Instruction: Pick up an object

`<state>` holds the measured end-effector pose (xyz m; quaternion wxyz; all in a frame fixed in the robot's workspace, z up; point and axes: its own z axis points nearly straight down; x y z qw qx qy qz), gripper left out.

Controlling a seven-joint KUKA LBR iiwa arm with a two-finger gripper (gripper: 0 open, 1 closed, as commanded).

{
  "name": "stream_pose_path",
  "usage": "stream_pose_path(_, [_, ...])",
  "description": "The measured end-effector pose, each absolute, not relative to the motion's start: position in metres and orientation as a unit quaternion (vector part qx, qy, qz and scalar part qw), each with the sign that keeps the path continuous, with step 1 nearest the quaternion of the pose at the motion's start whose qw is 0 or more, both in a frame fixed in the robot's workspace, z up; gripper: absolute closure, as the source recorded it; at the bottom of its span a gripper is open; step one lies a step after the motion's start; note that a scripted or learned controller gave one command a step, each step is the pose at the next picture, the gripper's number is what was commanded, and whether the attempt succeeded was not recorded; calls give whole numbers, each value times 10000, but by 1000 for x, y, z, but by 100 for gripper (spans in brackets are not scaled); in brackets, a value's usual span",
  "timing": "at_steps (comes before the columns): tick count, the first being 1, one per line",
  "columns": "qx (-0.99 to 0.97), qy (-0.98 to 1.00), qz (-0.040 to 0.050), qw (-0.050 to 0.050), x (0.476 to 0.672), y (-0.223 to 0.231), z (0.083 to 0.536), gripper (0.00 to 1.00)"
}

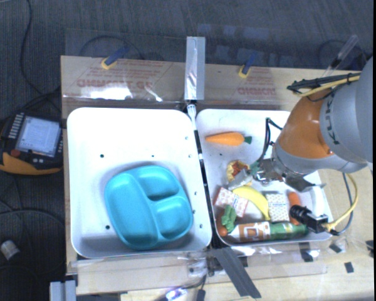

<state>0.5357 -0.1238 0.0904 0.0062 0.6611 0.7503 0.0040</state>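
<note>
1. Sitting in the right bin (pixel 203 125) is the pile of candidate objects: a toy carrot (pixel 225 138) alone up at 12 o'clock, and a cluster down toward 6 o'clock.
2. That cluster: a yellow banana (pixel 253 200) in the middle, a small pink-and-white packet (pixel 225 198) touching it at 9 o'clock, a checkered white packet (pixel 276 206) at its 3 o'clock, and a bottle with an orange label and green end (pixel 263 231) lying flat along the bin's near wall.
3. A crinkly multicoloured wrapper (pixel 237 169) sits just at 12 o'clock of the banana.
4. The gripper (pixel 264 171) is down low over the cluster, right next to that wrapper, coming in from 3 o'clock. Can't tell whether the claw is spread or pinched; the wrist hides it.
5. The arm's orange band (pixel 304 133) and grey body hang over the bin's 3 o'clock side.
6. The left bin (pixel 81 124) has a blue divided tray (pixel 147 205) toward 6 o'clock.
7. Way out at 9 o'clock, off the bench, a handheld pendant with a screen (pixel 32 142) lies on the carpet.
</note>
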Motion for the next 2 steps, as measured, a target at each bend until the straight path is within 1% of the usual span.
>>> stream_pose_path(1, [6064, 7951, 28, 60, 582, -183, 90, 0])
stream_pose_path(2, [5612, 8277, 22, 59, 511, -126, 91, 0])
